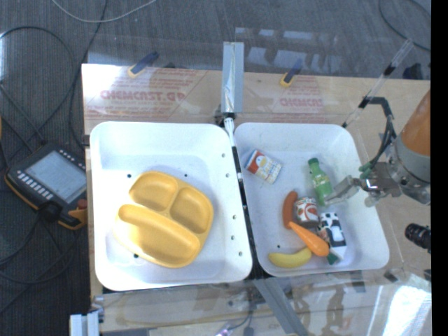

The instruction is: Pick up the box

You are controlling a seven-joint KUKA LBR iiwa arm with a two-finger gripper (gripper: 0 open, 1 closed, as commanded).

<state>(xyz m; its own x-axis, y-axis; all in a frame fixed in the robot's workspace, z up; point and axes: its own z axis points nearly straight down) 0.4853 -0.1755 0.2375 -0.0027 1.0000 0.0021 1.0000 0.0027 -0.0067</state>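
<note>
Still alone, the little box lay flat near the top left corner of the right bin, apart from the toy food. I could not tell how the gripper stood; it should come straight down over the box

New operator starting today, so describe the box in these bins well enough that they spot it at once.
Look at the right bin of the two white bins. In its upper left part, near the divider, lies the box, small and white with a red and orange picture on its face. It lies alone, flat-sided and angular, apart from the cluster of rounded toy foods lower in the bin.
</note>
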